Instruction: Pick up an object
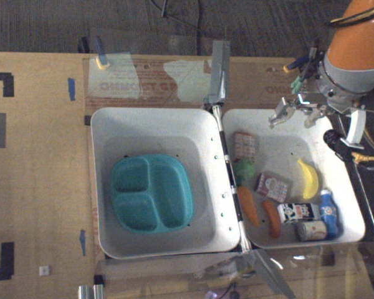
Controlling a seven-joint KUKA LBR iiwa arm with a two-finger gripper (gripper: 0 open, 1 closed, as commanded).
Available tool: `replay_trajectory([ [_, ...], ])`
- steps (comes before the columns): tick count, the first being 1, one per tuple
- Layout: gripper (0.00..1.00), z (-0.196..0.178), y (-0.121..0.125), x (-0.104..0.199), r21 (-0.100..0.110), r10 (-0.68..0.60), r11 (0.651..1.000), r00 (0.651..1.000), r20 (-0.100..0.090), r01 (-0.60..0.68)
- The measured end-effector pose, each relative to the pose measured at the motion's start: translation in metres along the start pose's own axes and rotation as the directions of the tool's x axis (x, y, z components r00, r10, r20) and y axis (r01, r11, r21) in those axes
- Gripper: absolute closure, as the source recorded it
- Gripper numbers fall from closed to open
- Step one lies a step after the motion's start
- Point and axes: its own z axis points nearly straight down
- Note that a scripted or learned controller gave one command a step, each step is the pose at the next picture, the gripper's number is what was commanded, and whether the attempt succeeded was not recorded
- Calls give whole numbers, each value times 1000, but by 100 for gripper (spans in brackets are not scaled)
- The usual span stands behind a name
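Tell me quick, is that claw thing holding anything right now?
Gripper: open, holding nothing, poised above the far edge of the right bin.

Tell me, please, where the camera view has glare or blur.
Camera view: glare lies on the clear sheet behind the bins and on the clear panel at the near edge; the small items in the right bin, such as the banana, look soft; the tray is sharper.
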Motion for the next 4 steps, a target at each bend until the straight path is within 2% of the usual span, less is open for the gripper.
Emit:
replay_trajectory([
  [1,0,75,-43,68,1,-39,999,999,-1,39],
  [2,0,74,-16,40,-1,300,954,954,0,-300],
  [3,0,75,-50,29,5,514,858,858,1,-514],
  [4,0,108,-131,-72,3,498,867,867,1,-498],
])
